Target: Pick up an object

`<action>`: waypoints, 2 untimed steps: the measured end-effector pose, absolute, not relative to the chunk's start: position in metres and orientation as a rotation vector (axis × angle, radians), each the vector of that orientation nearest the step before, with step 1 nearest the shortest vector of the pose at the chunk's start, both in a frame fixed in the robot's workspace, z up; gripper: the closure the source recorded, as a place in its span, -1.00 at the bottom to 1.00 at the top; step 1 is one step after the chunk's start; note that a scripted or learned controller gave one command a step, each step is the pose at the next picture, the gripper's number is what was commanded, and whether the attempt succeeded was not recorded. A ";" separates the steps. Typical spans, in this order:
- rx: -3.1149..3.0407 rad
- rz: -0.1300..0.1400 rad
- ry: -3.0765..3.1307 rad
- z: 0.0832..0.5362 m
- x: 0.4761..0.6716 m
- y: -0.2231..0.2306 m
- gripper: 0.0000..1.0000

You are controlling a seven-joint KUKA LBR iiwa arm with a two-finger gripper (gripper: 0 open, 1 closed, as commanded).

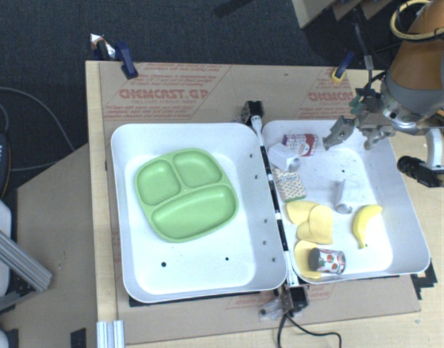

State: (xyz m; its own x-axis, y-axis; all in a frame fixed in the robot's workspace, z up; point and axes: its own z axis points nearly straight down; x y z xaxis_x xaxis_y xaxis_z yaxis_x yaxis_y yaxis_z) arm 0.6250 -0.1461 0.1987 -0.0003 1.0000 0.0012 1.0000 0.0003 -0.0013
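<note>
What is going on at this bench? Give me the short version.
A grey robot arm with an orange band reaches in from the right, its claw above the far end of the right white bin. That bin holds a yellow plastic banana, a small red and white can, yellow round pieces and other small items. A green divided plate lies in the left white bin.

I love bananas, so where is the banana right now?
In the camera view, the banana lies in the right bin, near its right wall, just right of the yellow chips.
</note>
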 end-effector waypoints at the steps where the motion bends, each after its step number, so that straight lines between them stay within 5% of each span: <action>1: -2.223 0.002 -2.220 0.197 0.563 -0.208 -1.00; 2: -2.221 0.000 -2.220 0.116 0.534 -0.210 -1.00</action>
State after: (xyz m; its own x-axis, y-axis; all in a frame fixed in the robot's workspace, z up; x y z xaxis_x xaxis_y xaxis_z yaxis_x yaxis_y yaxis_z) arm 0.5341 -0.2100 0.1159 0.0007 1.0000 0.0007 1.0000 -0.0007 -0.0010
